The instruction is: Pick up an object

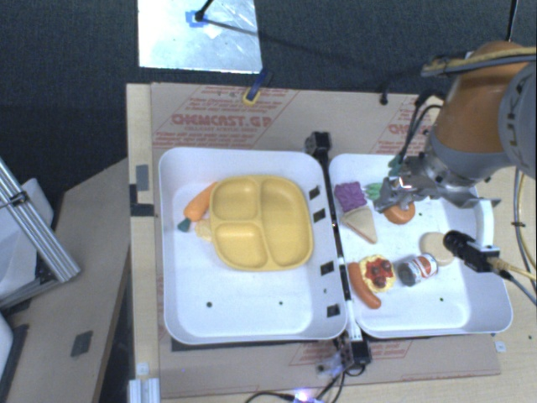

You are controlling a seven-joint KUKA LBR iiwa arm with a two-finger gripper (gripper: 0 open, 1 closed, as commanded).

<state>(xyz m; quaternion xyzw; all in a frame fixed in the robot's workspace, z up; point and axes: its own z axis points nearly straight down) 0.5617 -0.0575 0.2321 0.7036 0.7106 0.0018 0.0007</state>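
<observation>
Camera view: donut (401, 214) beneath claw (396, 193).

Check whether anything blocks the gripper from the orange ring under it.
Nothing visible does. The gripper hangs right above the orange ring in the right bin; the purple grapes and wedge lie off to its side.

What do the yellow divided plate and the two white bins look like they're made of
The yellow divided plate looks like molded plastic with a matte finish: uniform color, rounded compartments, soft sheen. The left bin and right bin appear to be thin glossy white plastic, with smooth curved rims and faint reflections. Material is judged by look alone.
</observation>
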